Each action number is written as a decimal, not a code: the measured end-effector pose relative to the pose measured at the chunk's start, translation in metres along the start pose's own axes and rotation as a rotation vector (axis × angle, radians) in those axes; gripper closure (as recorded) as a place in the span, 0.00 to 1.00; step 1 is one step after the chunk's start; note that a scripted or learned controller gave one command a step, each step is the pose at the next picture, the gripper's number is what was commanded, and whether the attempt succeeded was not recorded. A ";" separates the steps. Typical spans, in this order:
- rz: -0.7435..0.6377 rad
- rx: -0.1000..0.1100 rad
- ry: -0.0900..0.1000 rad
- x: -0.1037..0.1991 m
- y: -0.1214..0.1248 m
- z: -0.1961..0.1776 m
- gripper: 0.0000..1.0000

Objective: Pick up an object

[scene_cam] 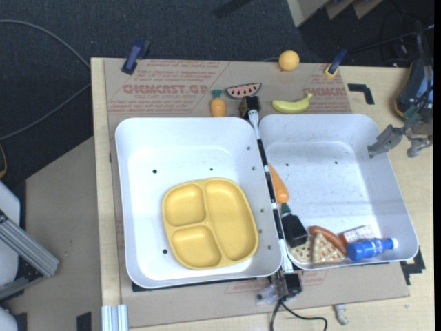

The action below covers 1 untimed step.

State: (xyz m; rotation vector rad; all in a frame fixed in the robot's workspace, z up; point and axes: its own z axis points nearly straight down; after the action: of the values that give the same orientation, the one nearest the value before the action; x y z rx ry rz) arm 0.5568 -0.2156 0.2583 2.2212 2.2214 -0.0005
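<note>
My gripper (400, 145) hangs over the right rim of the right bin (324, 133), with its fingers open and nothing between them. At that bin's front edge lie a blue bottle (368, 248), a red sausage (331, 236) and a waffle-like toy slice (318, 250), close together. An orange carrot (277, 183) rests against the bin's left wall. All of these sit well left of and nearer the front than the gripper. In the left bin (138, 143) a yellow divided plate (209, 223) lies flat.
On the cardboard behind the bins sit a banana (291, 104), an orange ball (289, 61), a watermelon slice (244, 89) and a small orange toy (218, 106). A black clip (293, 229) sits on the divider. Blue clamps (134, 57) hold the back edge.
</note>
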 end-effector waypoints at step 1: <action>-0.001 -0.003 -0.001 0.000 0.001 -0.010 1.00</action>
State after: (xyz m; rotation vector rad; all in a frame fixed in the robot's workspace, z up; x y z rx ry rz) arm 0.5575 -0.2157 0.2687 2.2180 2.2205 0.0008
